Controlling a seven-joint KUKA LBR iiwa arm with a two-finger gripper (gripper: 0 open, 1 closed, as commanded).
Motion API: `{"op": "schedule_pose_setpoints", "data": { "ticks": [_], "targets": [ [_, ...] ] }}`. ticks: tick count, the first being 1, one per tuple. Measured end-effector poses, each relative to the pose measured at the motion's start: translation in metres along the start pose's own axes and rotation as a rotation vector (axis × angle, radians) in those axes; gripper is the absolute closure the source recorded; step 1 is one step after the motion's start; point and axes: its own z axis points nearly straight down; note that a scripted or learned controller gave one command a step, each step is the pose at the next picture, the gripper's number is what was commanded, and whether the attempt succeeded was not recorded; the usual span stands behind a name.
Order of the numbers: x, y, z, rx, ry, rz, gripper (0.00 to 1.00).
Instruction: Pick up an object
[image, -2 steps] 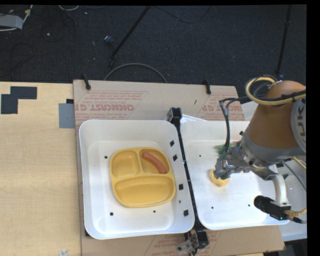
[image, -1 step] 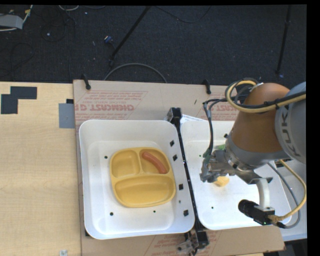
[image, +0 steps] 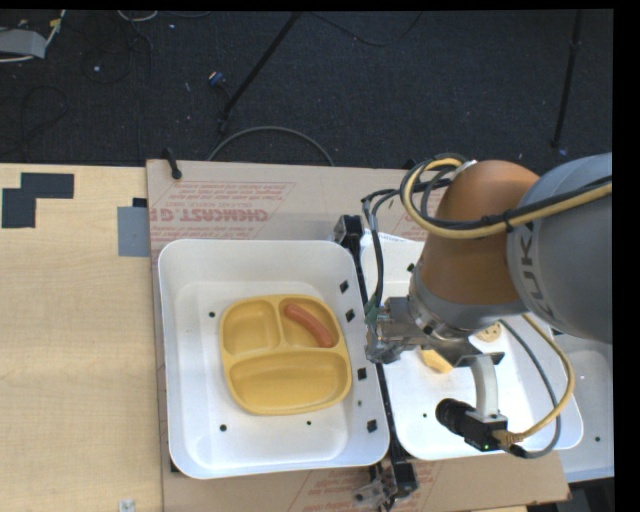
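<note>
Beneath the arm, the end effector (image: 432, 352) hangs over the right bin (image: 540, 440); its state cannot be told. A small yellow piece (image: 436, 360) lies just beside it, seemingly light and soft; pinch its middle.

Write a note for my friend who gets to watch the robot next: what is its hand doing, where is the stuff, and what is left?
Gripper: hidden under the grey arm, which hangs over the right bin; cannot tell if it grips anything.
Things: yellow divided plate sits in the left bin, with a hot dog in its upper right compartment. A small yellowish piece lies in the right bin beside the arm.
Done: nothing visibly lifted.
Left: pick up one object.
</note>
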Motion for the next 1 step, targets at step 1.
{"op": "schedule_pose_setpoints", "data": {
  "ticks": [1],
  "targets": [
    [0.0551, -0.0013, -0.0055, 0.001, 0.0, 0.0, 1.0]
  ]
}}
